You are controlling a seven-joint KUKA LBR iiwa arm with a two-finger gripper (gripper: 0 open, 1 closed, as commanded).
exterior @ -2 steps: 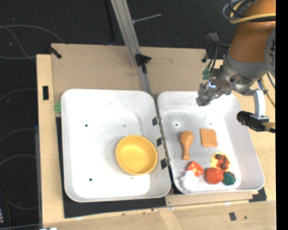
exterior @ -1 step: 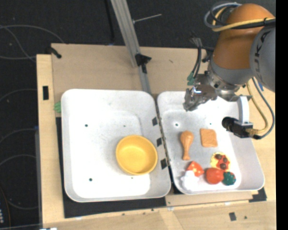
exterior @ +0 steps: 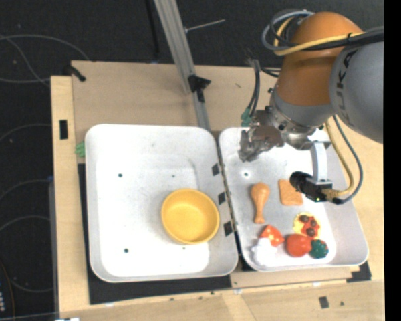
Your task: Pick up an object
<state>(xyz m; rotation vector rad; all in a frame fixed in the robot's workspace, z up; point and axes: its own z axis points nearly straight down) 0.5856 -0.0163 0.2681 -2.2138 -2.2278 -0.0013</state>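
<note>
jaws hanging over the right bin's top-left corner; honestly can't tell if they're released or clenched, too blurry | drumstick lying just below them, long axis running roughly up-down; nothing visibly grabbed

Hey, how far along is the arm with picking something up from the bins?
Done: nothing looks lifted; the drumstick, orange cracker, tomato and the other small food toys lie in the right bin, and the yellow bowl sits in the left bin. In hand: the gripper is over the right bin's far corner, with nothing seen between its fingers. Left: descend, grasp, lift.
</note>
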